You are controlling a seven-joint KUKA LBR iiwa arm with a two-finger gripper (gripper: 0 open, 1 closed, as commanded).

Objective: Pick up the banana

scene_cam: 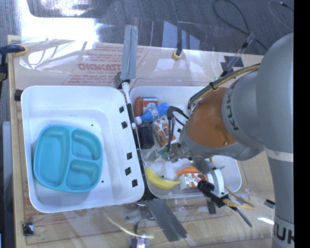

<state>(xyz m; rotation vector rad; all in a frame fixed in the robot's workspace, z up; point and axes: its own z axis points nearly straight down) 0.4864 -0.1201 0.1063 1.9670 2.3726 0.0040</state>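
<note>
We're over the right bin (232, 182) now, and the banana (160, 180) lies in its near-left corner, close to the wall shared with the left bin (67, 99). Its long axis runs roughly along the table's near edge, curving slightly. The end effector (171, 150) sits just above and right of it, toward the bin's middle, among packets; open or closed, we cannot tell. The arm (217, 123) bends in from the right, wrist pitched down. We judge a short shift toward the near-left corner is needed.
</note>
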